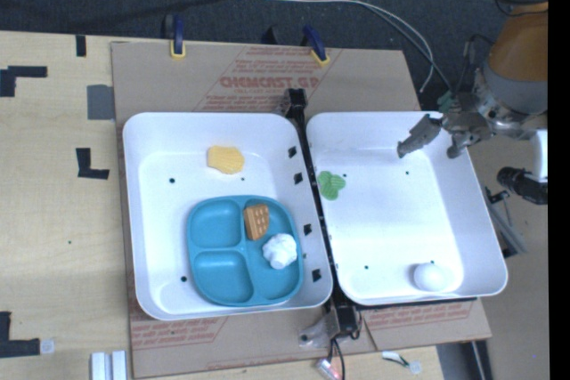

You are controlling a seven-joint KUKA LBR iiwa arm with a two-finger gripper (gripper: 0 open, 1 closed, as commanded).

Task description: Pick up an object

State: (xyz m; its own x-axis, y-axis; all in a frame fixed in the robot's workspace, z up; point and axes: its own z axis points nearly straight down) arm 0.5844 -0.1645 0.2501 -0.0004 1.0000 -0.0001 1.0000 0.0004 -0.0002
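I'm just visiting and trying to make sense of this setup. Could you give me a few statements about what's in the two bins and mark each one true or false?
1. A blue divided tray lies in the left bin. True.
2. The green object lies in the tray. False: it lies on the floor of the right bin, near the wall between the bins.
3. A white ball sits near the right bin's front edge. True.
4. The gripper holds the yellow object. False: that lies in the left bin, far from the empty gripper.
5. A waffle-like brown piece lies in the tray. True.
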